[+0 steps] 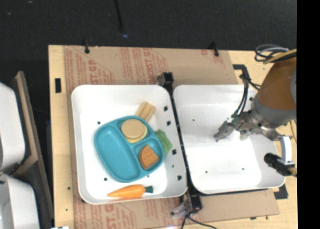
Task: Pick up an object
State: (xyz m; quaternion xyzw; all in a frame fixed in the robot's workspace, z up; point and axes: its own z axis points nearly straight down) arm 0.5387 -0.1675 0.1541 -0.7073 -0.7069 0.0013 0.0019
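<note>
In the left bin (85, 103) lies a blue divided tray (116, 155). A round tan cookie (134, 129) and a brown waffle piece (149, 157) rest in its compartments. A wooden block (147, 110) leans at the tray's top edge. A green piece (164, 142) sits at its right side, and an orange carrot (129, 191) lies below it. My gripper (232, 134) hangs over the right bin (210, 173), near its right half. It is open, with nothing between its fingers, and stands well apart from all the objects.
A black clamp (165, 79) sits at the top of the divider between the bins. Cables (270, 53) trail at the upper right by the arm. The cardboard-covered bench (120, 63) surrounds both bins.
</note>
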